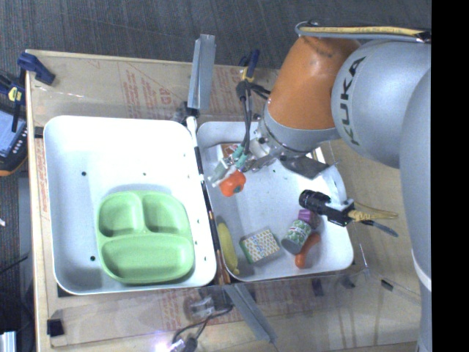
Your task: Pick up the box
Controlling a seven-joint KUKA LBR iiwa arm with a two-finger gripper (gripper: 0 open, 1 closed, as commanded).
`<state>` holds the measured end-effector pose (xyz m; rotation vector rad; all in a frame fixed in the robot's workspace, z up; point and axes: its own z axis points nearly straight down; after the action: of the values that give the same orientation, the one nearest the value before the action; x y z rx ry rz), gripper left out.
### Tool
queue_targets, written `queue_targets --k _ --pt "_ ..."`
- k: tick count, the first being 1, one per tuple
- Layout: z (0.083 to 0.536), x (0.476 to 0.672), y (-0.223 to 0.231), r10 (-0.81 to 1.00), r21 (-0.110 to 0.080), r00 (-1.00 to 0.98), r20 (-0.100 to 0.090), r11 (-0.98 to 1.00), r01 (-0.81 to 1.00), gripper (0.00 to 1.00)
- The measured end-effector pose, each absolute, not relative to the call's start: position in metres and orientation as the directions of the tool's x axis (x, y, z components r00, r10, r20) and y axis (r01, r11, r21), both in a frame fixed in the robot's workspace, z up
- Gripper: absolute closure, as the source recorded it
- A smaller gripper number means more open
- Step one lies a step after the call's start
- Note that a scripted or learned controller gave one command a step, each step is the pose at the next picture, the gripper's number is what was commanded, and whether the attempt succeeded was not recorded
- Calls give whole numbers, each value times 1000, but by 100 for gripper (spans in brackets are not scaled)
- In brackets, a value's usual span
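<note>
Box (260, 246) lies by the right bin's (275, 200) lower wall, well apart from the hand (231, 169), whose grip state cannot be told; advised approach: centre overhead, descend clear of the neighbouring can (297, 232).

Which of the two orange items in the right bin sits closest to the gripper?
The rounder orange item, upper left in the bin, beside the gripper; the longer reddish one lies by the lower wall.
</note>
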<state>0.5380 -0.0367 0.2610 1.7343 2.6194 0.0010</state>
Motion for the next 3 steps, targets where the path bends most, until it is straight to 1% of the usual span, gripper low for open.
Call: queue_targets --k 1,2,3 --pt "261 538 -37 921 0 -390 0 390 921 0" --pt "249 502 -112 932 -3 -363 1 363 932 0" --pt "109 492 -166 933 -5 -359 3 359 933 0"
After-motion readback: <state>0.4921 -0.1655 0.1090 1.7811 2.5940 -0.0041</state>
